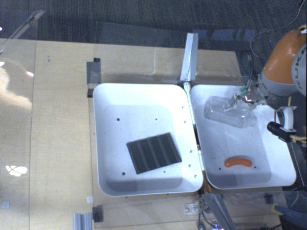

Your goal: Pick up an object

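We are looking down on two white bins sitting side by side on a tan bench. The left bin (110, 176) is holding a dark ribbed mat (153, 153), lying flat and turned at a slight angle near the middle of its floor. The right bin (283, 174) is holding two things: a clear plastic bottle (229, 112) lying on its side in the far half, and a small orange sausage-shaped piece (238, 163) lying near the front edge.

The arm is reaching in from the right, orange band showing at the frame edge. The gripper (247, 97) is sitting at the far right corner of the right bin, right at the bottle's right end (touching or just above, we cannot tell). Whether it is gripping anything is not clear to us at this size.

The orange piece is lying well apart from the gripper, toward the front. The mat is sitting farther off, across the divider in the other bin.
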Available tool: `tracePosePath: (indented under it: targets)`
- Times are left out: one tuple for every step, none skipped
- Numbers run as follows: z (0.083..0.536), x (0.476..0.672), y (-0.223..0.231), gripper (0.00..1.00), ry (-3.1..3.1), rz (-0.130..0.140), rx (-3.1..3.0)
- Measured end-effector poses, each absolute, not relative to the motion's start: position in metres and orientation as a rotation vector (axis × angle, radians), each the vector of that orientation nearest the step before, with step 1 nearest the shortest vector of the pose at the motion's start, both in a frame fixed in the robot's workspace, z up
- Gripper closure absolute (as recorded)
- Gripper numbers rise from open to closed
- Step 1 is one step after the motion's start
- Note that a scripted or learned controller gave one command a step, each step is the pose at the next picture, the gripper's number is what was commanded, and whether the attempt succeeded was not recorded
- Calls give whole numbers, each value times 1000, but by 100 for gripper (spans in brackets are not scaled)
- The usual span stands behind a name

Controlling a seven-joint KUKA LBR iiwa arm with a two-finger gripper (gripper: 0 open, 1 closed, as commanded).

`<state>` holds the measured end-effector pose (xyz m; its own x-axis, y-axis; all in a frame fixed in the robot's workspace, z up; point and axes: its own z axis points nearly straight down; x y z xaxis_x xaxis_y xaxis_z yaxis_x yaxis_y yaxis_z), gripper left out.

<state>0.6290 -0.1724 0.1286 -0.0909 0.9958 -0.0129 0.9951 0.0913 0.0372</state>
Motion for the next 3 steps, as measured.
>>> tracePosePath:
  targets:
    - [127,626,-154,0,2341,44,2033]
    - [147,638,-141,0,2486,10,1899]
    - [130,637,-161,0,2446,37,1902]
